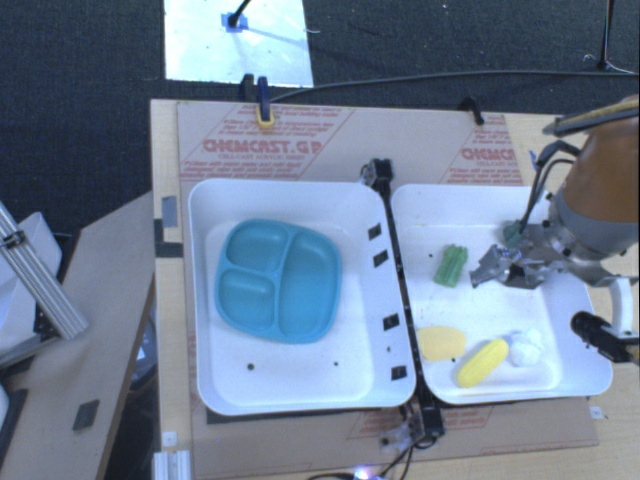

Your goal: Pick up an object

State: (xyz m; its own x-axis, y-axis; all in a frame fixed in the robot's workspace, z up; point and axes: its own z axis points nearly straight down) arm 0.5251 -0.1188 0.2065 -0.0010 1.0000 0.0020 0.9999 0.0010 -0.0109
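From above, the robot's hand [497, 265], fingers' state unclear, hovers over the right bin [575, 373] just beside a green object [451, 265], with yellow pieces nearer the front; a blue divided plate [277, 280] fills the left bin [215, 368].

Bright, even overhead light washes out the white bins [300, 393], casting soft shadows, with slight overall blur.

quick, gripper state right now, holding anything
Gripper: over the right bin, near the green object; nothing seen held.
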